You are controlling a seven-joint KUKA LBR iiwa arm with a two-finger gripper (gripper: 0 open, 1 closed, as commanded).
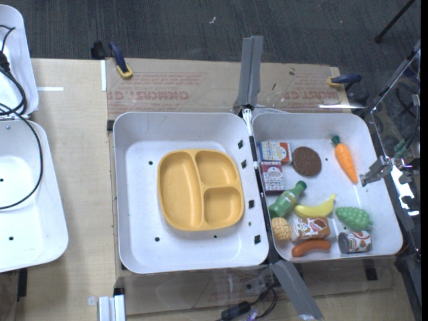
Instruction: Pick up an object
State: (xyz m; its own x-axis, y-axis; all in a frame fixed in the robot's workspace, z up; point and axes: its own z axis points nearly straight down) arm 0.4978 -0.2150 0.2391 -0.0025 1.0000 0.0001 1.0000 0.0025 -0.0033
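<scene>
Where cardboard (pixel 200 85) lines bench (pixel 73 85), dark carpet (pixel 200 12) beyond

Left bin (pixel 127 179) holding a divided plate (pixel 200 188); right bin (pixel 374 146) crowded with toy food, carrot (pixel 345 160) behind banana (pixel 315 208).

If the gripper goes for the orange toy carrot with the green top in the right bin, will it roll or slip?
The orange toy carrot with the green top looks smooth, rounded and tapered, so it would probably roll if nudged sideways and could squirt out of a pinch near its thin tip. It looks like stiff, light plastic. It lies apart from the round brown patty, so there is room around it.
</scene>
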